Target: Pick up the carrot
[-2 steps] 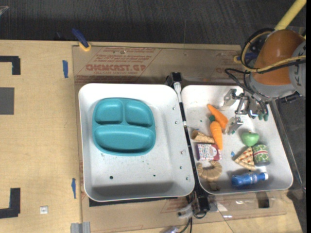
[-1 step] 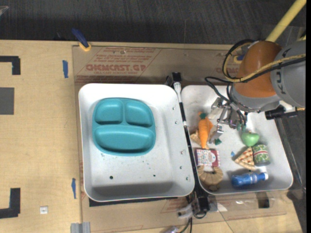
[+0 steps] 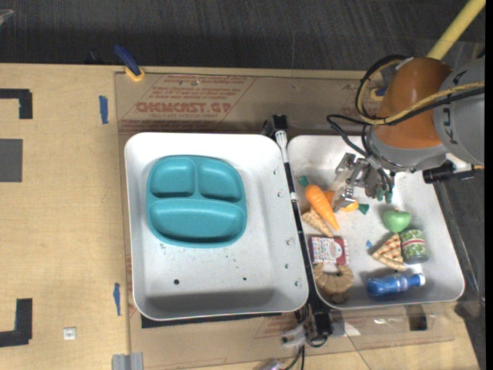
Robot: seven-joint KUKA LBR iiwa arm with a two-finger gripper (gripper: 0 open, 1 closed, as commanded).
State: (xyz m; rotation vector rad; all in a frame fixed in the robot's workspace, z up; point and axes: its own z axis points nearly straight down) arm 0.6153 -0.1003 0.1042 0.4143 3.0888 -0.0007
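The claw point(image 3: 356, 182) hangs over the upper middle of the right bin point(image 3: 451, 260). Just to its left lies the carrot point(image 3: 321, 206), with a small yellow-orange piece point(image 3: 348, 204) wedged between them, so that side is tight. Below and to its right, a green pear-shaped toy point(image 3: 397, 220), a small can point(image 3: 413, 246), a pizza slice point(image 3: 389, 251) and a blue bottle point(image 3: 394, 284) crowd the floor. Below and left sit a red-and-white packet point(image 3: 328, 250) and a brown cookie point(image 3: 336, 280). Bare white floor shows above the claw and along the bin's right wall. Far left, the other bin point(image 3: 154, 284) carries a teal divided plate point(image 3: 197, 199), with open floor beneath it.
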